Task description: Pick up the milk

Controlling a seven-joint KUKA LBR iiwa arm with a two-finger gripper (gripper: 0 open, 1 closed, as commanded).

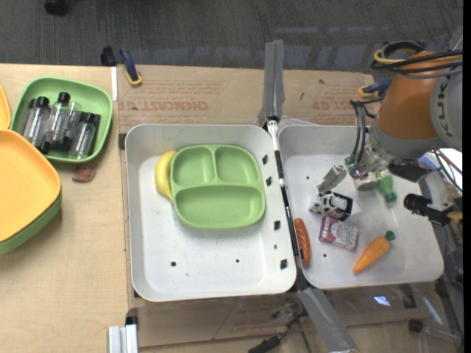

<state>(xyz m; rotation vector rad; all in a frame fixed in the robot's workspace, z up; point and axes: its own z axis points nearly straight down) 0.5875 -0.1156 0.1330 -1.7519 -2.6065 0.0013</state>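
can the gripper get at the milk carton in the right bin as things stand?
Probably yes. The two-finger gripper hangs just above the small black-and-white milk carton in the right white bin, with nothing over the carton. The pink pouch lies right beside it, so a graze is possible.

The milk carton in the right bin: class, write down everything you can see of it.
The milk is a small, flat carton that looks like printed card, pinkish-purple with a white patch. It lies on its side on the floor of the right bin, slightly skewed. A black-and-white item sits at its upper edge, a carrot lies just to its right, and the tool is above it.
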